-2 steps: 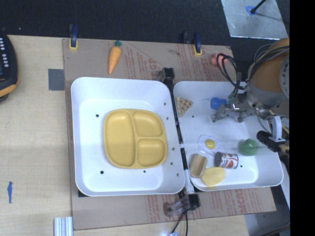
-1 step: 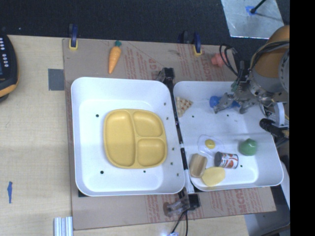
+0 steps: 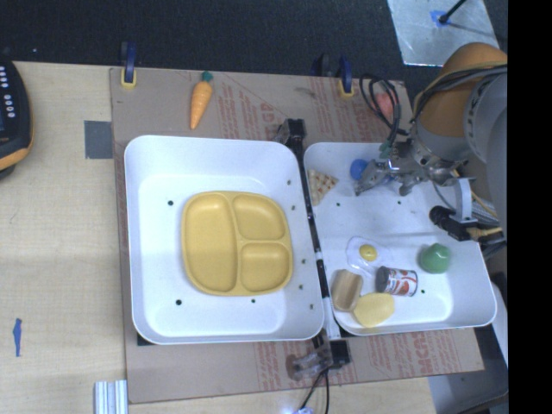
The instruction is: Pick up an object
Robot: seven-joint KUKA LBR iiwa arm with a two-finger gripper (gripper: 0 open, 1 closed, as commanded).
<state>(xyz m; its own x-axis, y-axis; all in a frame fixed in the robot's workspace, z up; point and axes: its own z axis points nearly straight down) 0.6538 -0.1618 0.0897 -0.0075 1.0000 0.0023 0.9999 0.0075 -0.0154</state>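
Note:
My gripper (image 3: 373, 178) hovers over the far part of the right bin (image 3: 470, 317), reaching in from the right. A small blue object (image 3: 358, 169) lies right beside its tip, touching or nearly so. Nothing is visibly held. Nearer the front of the same bin lie a fried-egg toy (image 3: 366, 253), a green round object (image 3: 435, 258), a small red-and-white can (image 3: 397, 280) on its side, a brown bread-like piece (image 3: 347, 290) and a pale yellow lump (image 3: 373, 310). A waffle-patterned cracker (image 3: 322, 184) rests at the bin's far left corner.
The left bin (image 3: 147, 309) holds a yellow divided plate (image 3: 235, 241). A toy carrot (image 3: 200, 100) lies on the bench behind the left bin. A dark handset (image 3: 10, 115) sits at the far left edge. Cables and a pink object (image 3: 384, 103) lie behind the right bin.

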